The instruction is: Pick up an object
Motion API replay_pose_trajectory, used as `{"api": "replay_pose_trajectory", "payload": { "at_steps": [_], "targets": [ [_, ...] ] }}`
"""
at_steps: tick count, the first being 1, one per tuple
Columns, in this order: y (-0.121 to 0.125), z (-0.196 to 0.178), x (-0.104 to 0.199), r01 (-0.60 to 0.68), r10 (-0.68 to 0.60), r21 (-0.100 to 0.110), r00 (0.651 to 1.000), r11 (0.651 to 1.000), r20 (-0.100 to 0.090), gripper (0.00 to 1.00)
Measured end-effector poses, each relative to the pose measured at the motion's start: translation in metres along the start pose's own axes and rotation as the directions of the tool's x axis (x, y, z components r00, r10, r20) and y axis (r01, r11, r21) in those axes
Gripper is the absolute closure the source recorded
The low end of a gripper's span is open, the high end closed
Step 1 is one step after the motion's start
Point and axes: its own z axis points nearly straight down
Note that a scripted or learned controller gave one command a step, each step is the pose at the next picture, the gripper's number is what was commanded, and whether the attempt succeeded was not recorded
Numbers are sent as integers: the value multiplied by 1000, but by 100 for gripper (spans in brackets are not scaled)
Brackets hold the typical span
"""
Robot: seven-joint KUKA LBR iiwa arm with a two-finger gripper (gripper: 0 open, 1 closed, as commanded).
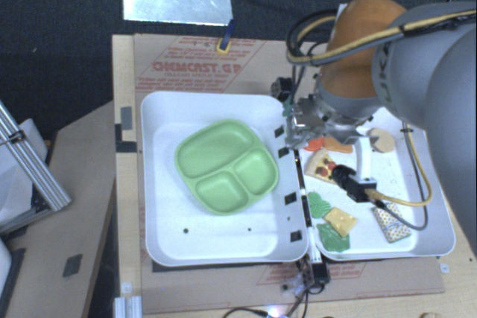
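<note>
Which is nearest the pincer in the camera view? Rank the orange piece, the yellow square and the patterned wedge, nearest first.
From the pincer, over the right bin's far-left part:
1. Orange piece, right beside it.
2. Yellow square, toward the bin's front.
3. Patterned wedge, front, farther right.

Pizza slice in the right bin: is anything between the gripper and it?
Nothing visible blocks it. The gripper hangs over the right bin next to the pizza slice. An orange piece lies beside the slice, not over it. The green leaf and yellow wedge lie nearer the front rim.
</note>
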Motion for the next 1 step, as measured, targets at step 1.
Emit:
{"api": "replay_pose_trajectory", "payload": {
  "at_steps": [1],
  "targets": [
    [-10,5,-8,-6,6,3,1000,1000,1,100]
  ]
}}
